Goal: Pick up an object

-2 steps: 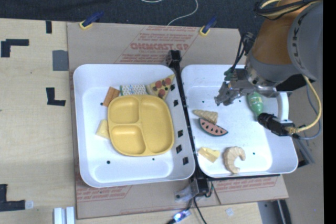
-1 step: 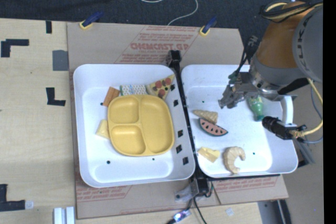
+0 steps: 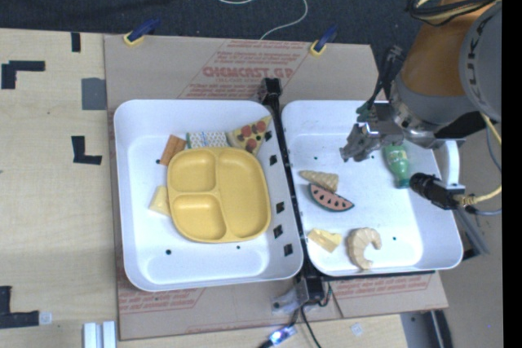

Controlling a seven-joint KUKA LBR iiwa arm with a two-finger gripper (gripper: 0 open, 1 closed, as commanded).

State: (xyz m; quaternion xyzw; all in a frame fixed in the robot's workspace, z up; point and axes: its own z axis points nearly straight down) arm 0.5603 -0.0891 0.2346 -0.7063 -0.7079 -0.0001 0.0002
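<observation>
My gripper [image 3: 356, 147] hangs over the back middle of the right bin [image 3: 322, 120], its dark fingers pointing down over bare white floor. Nothing shows between the fingers. A green bottle-shaped toy [image 3: 398, 162] lies just right of the gripper. In front of it lie a cream cone-shaped piece [image 3: 319, 179], a watermelon slice [image 3: 330, 199], a pale cheese-like wedge [image 3: 325, 240] and a croissant [image 3: 364, 246].
The left bin [image 3: 134, 134] holds a yellow divided plate [image 3: 218, 194], with a pizza slice [image 3: 251, 134], an orange piece [image 3: 172, 149] and a yellow wedge [image 3: 158, 200] around it. A black clip divider [image 3: 280, 175] runs between the bins. A cable [image 3: 261, 0] lies behind.
</observation>
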